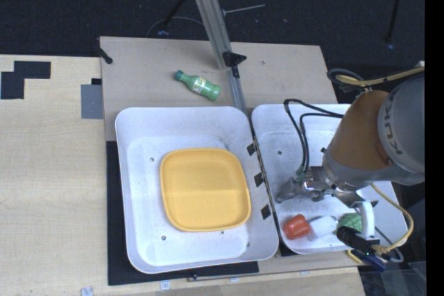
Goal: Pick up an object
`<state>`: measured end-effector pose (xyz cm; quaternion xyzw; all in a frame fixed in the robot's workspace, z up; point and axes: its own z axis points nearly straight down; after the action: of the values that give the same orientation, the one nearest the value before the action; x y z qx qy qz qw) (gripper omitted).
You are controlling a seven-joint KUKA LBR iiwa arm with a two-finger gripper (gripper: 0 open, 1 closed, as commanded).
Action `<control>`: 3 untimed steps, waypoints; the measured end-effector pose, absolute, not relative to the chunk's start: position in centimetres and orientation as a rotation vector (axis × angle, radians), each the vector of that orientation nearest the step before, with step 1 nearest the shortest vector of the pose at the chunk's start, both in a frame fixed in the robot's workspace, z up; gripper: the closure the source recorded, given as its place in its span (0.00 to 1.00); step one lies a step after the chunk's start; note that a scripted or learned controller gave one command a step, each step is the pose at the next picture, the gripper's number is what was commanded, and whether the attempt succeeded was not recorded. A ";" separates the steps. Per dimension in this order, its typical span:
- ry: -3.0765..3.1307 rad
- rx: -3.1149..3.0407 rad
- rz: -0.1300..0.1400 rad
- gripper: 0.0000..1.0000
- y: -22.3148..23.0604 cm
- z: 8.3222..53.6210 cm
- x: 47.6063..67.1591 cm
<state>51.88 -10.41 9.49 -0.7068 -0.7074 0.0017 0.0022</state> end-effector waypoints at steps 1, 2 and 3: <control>-2.218 -2.223 0.001 1.00 -10.6 10.7 52.0; -2.223 -2.224 -0.004 1.00 -10.1 15.9 51.2; -2.222 -2.224 -0.003 1.00 -10.1 20.2 50.8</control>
<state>50.77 -10.13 20.21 -0.7074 -0.7069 -0.0009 -0.0011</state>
